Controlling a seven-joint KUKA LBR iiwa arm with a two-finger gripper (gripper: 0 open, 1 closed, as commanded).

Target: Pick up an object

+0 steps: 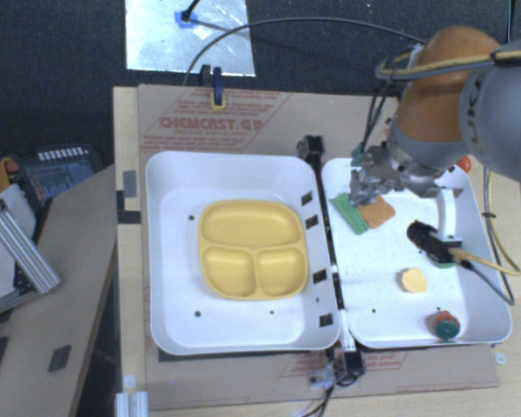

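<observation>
We see the hand (362, 191) low in the right bin (482, 320), directly over the orange piece (379, 213) and green block (348, 215); its grip we cannot tell. A yellow tray (250, 248) fills the left bin (169, 233) at nine o'clock on the tabletop (126, 129).

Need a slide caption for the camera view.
Gripper low over green and orange items in right bin; yellow tray in left bin.

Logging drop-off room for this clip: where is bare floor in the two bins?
Left bin: only a rim strip around the yellow tray. Right bin: free white between the green block, yellow piece and red-green ball. Crowded under the gripper.
</observation>
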